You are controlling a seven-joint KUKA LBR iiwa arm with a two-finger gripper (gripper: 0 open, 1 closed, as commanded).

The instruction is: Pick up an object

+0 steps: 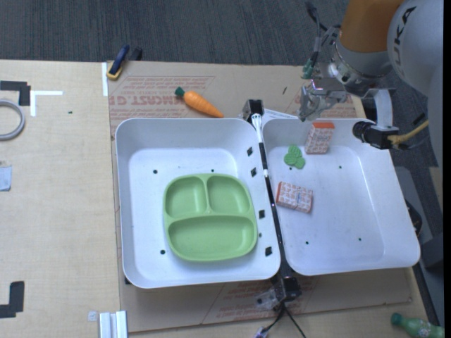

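Note:
The right bin (366,238) holds three small things. A patterned box with an orange top (319,138) lies near the far edge. A small green leafy toy (295,157) lies just left of that box. A pink patterned block (294,197) sits toward the bin's left side. My gripper (310,111) hangs over the far left corner of this bin, just above and left of the orange-topped box. It is open, with nothing between its fingers.
The left bin (141,189) holds a green divided plate (210,217). A toy carrot (199,102) lies on the cardboard behind the bins. A blue and yellow marker (118,62) is at the back left, and a green bottle (416,324) lies at the front right.

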